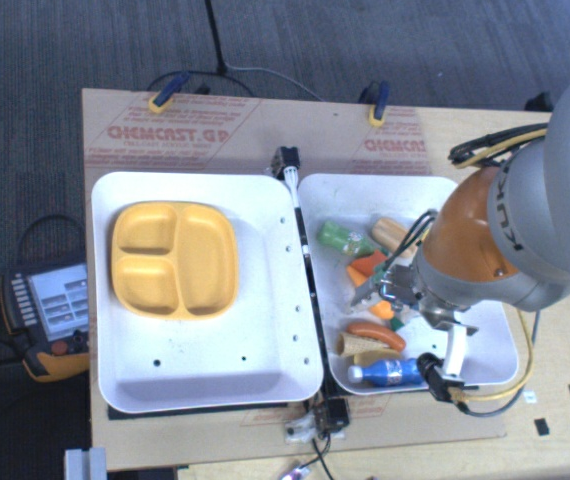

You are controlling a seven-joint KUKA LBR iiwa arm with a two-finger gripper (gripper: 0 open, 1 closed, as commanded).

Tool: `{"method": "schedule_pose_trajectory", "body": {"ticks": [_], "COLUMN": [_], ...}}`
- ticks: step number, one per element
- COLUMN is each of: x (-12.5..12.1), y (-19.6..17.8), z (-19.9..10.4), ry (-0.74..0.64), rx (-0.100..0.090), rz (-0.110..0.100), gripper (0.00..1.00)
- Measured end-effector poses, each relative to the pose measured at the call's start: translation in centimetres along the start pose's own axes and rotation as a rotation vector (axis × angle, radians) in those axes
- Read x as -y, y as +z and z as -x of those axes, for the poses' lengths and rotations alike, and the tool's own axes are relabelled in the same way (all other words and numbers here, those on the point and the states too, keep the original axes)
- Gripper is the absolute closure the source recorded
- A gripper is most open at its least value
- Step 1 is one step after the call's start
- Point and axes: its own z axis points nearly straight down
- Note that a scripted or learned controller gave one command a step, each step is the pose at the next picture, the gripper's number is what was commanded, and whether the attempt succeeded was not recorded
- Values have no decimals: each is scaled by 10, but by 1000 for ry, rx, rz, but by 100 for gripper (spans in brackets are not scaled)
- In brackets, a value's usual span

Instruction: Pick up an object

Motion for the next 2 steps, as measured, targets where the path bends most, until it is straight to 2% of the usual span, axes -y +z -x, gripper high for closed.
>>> {"method": "schedule_pose_trajectory", "body": {"ticks": [1, 2], "x": [0, 0], "y": [-9, -16], "z": [0, 1], "ry": [4, 4], "rx": [-4, -4], "rz": [-10, -15], "gripper": [100, 100]}}
